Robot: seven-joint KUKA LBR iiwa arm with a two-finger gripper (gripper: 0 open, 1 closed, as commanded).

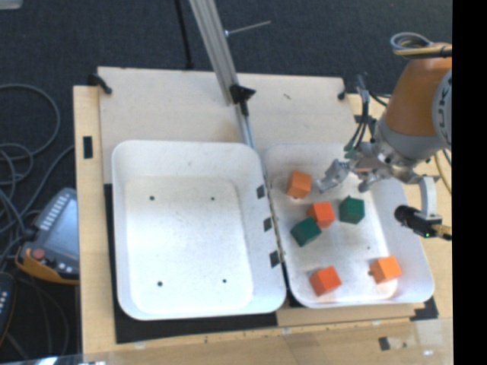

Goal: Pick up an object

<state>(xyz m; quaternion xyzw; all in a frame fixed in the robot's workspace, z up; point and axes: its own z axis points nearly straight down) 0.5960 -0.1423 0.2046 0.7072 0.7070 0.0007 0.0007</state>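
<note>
Blocks possibly partly hidden beneath arm

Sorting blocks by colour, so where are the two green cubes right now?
Both sit in the right bin, mid-bin: one green cube just right of an orange cube, the other green cube just below-left of that orange one.

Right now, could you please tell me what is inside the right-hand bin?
The right-hand bin holds six blocks: four orange and two green. The pincer and arm cover its far right corner, so anything beneath them is hidden.
</note>
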